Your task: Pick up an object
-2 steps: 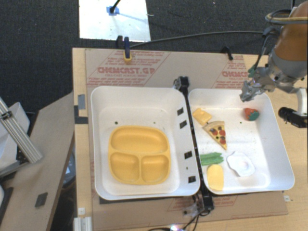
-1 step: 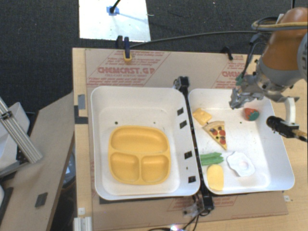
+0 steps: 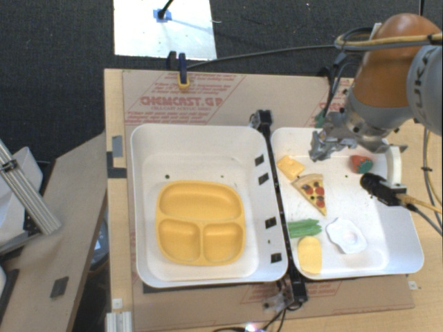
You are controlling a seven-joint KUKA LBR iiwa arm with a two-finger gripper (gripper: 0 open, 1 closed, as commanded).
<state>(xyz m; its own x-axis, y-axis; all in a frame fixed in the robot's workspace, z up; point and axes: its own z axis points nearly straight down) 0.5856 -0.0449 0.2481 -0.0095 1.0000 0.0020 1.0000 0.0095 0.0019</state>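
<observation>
From the overhead camera you see the arm reaching in from the right and hanging over the back of the right bin. Its gripper sits just above the bin floor near the far left corner, and nothing shows between its tips; whether they are spread or pressed together you cannot tell at this angle.

You are in the approach step, as I judge it: no toy is lifted yet. The nearest candidate is the yellow cheese block, lying flat just below and left of the gripper, close to the divider. Just in front of it lies the pizza slice, a flat wedge with red dots. A small red and green piece rests to the gripper's right. Nearer the front you have a green bean pod, a yellow oval piece and a white fried egg.

The left bin holds a yellow divided tray.

For the next move you probably need a short shift toward the cheese, then a straight descent; the flat pieces offer little to pinch.
</observation>
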